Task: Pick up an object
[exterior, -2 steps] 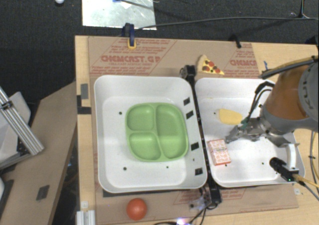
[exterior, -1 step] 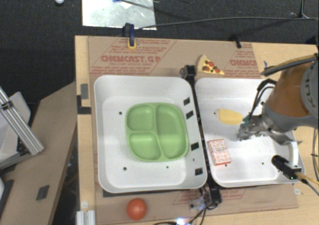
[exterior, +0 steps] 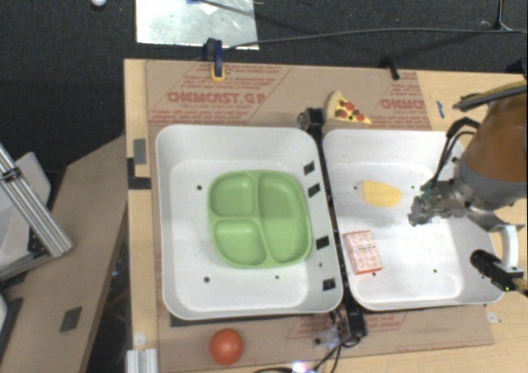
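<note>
Over the right bin [exterior: 462, 285], my hand [exterior: 421, 213] sits low, just right of the yellow object [exterior: 382, 193]; finger state cannot be determined from this view. Nothing visible between the fingers. A pink patterned packet [exterior: 362, 252] lies near the bin's left wall. The left bin [exterior: 177, 280] carries a green divided plate [exterior: 258, 219]. A red ball [exterior: 226, 346] rests on the tabletop [exterior: 272, 82].

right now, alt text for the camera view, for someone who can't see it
The gripper hangs low in the right bin, just right of a yellow object, with a pink packet nearer the front. The left bin holds a green divided plate.
</note>
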You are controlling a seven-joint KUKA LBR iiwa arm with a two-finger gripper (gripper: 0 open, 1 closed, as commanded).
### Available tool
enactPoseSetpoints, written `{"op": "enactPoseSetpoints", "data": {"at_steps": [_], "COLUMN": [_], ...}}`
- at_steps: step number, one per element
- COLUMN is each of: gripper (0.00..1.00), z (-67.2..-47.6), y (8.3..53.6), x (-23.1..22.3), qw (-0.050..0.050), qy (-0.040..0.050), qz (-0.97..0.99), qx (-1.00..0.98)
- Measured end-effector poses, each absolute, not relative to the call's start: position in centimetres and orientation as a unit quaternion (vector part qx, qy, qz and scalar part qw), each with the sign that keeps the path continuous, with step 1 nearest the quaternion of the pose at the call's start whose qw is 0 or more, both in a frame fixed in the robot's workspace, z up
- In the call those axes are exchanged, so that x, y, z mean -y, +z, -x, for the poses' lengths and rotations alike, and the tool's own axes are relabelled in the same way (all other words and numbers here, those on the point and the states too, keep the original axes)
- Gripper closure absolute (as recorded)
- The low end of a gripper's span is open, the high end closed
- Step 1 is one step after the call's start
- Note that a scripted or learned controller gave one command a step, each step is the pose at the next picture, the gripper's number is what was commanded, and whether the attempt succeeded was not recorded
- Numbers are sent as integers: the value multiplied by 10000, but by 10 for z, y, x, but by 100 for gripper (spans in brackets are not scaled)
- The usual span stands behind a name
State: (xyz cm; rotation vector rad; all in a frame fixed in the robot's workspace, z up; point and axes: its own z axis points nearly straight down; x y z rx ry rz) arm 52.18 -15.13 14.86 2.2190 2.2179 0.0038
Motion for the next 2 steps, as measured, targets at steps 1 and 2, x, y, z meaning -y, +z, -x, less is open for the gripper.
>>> {"op": "enactPoseSetpoints", "data": {"at_steps": [1, 2], "gripper": [100, 100], "z": [-524, -530], "y": [213, 258], "x": [153, 154], "qw": [40, 30], "qy": [23, 18], "qz": [-7055, -7055], "qx": [-7087, -7087]}}
